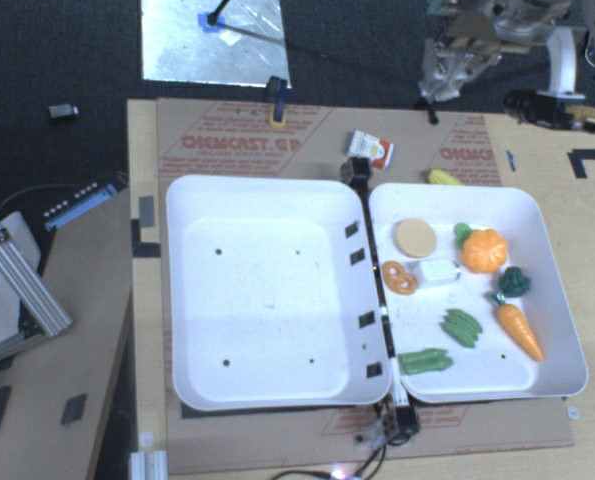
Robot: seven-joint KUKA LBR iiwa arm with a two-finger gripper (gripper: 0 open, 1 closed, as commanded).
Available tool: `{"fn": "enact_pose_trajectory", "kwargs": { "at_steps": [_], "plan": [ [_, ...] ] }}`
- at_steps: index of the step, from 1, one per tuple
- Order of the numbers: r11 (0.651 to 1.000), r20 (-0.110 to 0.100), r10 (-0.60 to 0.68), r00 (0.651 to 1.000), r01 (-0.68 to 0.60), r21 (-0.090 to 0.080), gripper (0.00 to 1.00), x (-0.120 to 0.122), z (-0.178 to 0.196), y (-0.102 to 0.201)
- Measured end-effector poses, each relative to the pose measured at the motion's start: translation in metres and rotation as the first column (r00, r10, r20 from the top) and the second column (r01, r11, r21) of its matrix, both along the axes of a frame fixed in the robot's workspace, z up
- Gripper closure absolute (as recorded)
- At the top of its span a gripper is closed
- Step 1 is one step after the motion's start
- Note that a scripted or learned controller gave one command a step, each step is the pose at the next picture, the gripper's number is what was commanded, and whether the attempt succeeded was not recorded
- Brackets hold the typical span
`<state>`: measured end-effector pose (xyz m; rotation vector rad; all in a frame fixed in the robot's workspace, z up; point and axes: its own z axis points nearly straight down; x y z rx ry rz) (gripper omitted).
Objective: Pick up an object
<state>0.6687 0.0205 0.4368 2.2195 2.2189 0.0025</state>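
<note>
The right bin [547, 238] holds several toy foods: a tan round cookie [415, 237], a pretzel [399, 278], a white block [438, 271], an orange pumpkin [484, 251], a dark green broccoli [513, 282], a carrot [520, 330], a green pea pod [462, 327] and a green bean pod [424, 361]. My gripper [441, 86] hangs high beyond the far edge of the right bin, well apart from all of them, with nothing seen in it.
The left bin [192, 203] lies beside the right one. A yellow banana [443, 178] and a small red and white carton [369, 148] rest on the cardboard behind the bins. A shiny metal sheet [214, 26] is on the floor at the back left.
</note>
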Motion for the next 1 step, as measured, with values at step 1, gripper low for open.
{"fn": "enact_pose_trajectory", "kwargs": {
  "at_steps": [1],
  "plan": [
    [1.000, 0.000, -0.001, 1.000, 0.001, 0.000, 1.00, 0.0000, 0.0007, -0.0058]
  ]
}}
